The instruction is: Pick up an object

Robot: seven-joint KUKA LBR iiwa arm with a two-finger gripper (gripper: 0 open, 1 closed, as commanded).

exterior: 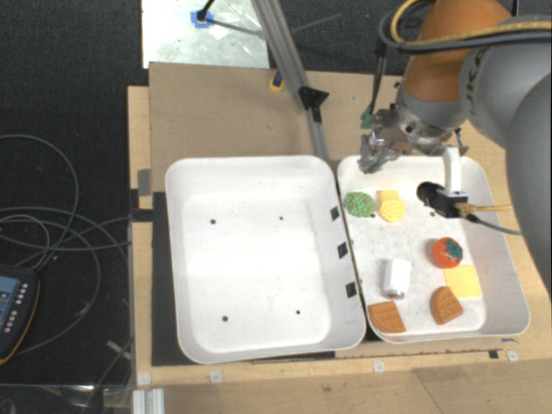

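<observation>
The right bin (509,313) holds several small items: a green bumpy piece (360,203), a yellow corn-like piece (391,206), a red tomato (447,252), a yellow block (463,280), a white cup-like piece (396,276) and two brown bread-like pieces (387,316) (446,304). My gripper (373,160) hangs over the far left corner of that bin, just above and behind the green piece. Nothing shows between its fingers.
The left bin (185,179) lies beside the right one, with black clips along the shared rim. A slanted grey pole (285,41) rises behind the bins. Cables and a handheld device lie on the floor at left.
</observation>
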